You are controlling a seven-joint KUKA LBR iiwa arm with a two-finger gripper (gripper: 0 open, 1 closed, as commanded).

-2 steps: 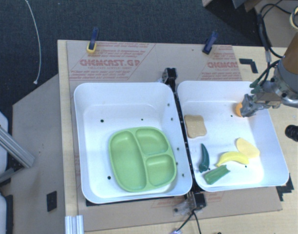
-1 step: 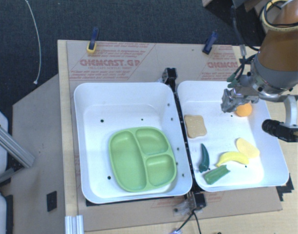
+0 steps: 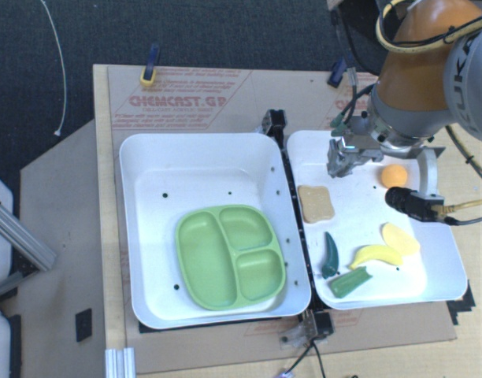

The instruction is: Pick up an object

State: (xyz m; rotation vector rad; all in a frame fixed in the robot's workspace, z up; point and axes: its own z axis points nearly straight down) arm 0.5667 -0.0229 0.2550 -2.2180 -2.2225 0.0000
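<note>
Here the right bin (image 3: 454, 278) holds six small items, none singled out by the task. A tan bread slice (image 3: 316, 203) lies flat near the bin's left wall, its long axis running roughly up and down the view. Below it a dark green pepper (image 3: 330, 255) lies with its long axis near vertical, slightly curved, narrow tip toward the top. Just beside its lower end a green block (image 3: 350, 282) lies slanted, its higher end to the right. A yellow banana (image 3: 376, 254) curves left to right, just beside a pale yellow lemon-like piece (image 3: 401, 238) at its right end. An orange ball (image 3: 394, 176) sits near the top of the bin, round, no clear axis.

The gripper (image 3: 343, 162) hangs over the upper left part of the right bin, above the bread slice and left of the ball. The fingers point downward; I cannot tell how far apart they stand, and nothing is seen between them. The grey arm with its orange band (image 3: 418, 46) comes in from the upper right.

The left bin (image 3: 139, 211) holds a green divided plate (image 3: 229, 254) with three compartments, lying flat at a slight tilt in plan.

Both bins rest on a brown cardboard-covered surface (image 3: 194, 101) printed with red lettering. A dark carpeted floor (image 3: 60, 38) lies around it, with a white cable (image 3: 56, 38) across the upper left.
</note>
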